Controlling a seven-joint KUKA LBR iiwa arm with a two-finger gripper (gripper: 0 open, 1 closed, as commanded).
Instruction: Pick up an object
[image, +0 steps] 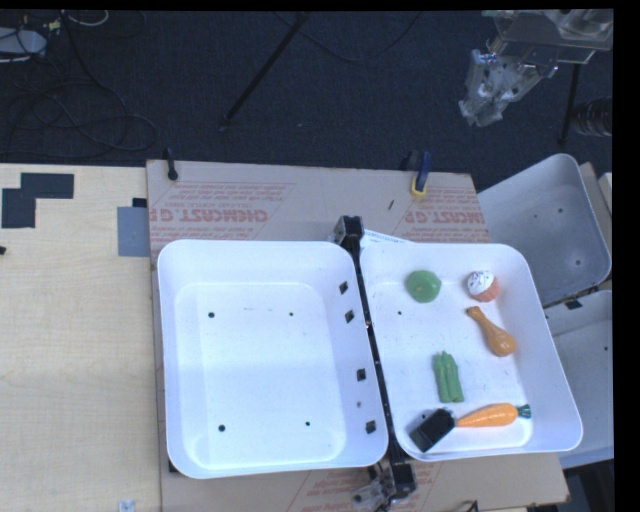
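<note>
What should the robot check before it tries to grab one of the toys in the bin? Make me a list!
1. Toys are there to grab: ok. The right bin holds a green ball, a small white and orange toy, an orange club-shaped toy, a green pod, a carrot and a black block.
2. Gripper is over a toy: not ok. It sits high, beyond the bins' far edge.
3. Fingers ready: cannot tell.
4. Chosen toy stands apart: ok for the green ball; not ok for the carrot, whose tip meets the black block.
5. Toy away from the bin wall: not ok for the black block, which lies by the near rim.
</note>
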